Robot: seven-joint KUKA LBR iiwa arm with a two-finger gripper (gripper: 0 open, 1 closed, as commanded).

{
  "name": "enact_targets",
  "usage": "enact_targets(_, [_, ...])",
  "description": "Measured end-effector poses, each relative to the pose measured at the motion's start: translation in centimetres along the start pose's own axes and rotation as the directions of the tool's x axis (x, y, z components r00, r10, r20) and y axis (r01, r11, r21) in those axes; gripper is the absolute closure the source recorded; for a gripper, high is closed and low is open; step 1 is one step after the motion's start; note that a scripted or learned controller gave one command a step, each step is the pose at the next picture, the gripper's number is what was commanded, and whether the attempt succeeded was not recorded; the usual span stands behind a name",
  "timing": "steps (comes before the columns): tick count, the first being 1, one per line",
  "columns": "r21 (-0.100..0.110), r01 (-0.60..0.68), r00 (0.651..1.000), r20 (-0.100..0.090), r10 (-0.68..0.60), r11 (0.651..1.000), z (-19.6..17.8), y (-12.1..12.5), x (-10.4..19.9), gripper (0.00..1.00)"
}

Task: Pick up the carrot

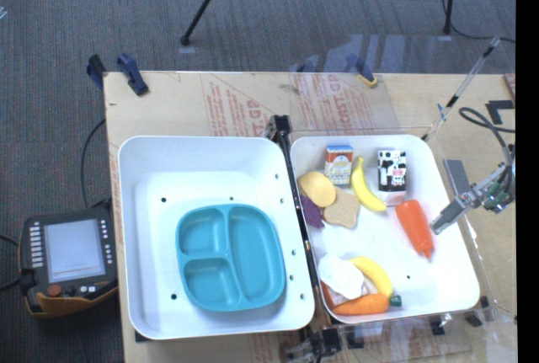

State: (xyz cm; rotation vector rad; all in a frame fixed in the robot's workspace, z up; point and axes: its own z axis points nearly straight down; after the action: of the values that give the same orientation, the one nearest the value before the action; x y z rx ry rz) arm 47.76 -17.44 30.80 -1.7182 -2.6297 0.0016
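The carrot is orange with a small green top at its right end. It lies flat along the front wall of the right bin, partly under a white item and a yellow banana. A second orange, tapered piece lies near the bin's right wall, pointing toward the front.
The right bin also holds another banana, a cow-patterned carton, a small orange box, a yellow lump, a bread slice and a purple piece. The left bin holds a teal divided plate. A grey bar slants over the right rim.
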Motion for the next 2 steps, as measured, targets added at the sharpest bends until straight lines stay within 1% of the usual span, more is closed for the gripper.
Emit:
enact_targets(1, [0.002, 0.006, 1.000, -0.001, -0.006, 1.000, -0.9, 0.2, 0.1, 1.00])
enact_targets(2, [0.003, 0.349, 0.937, -0.009, -0.349, 0.937, 12.5, 6.0, -0.3, 1.00])
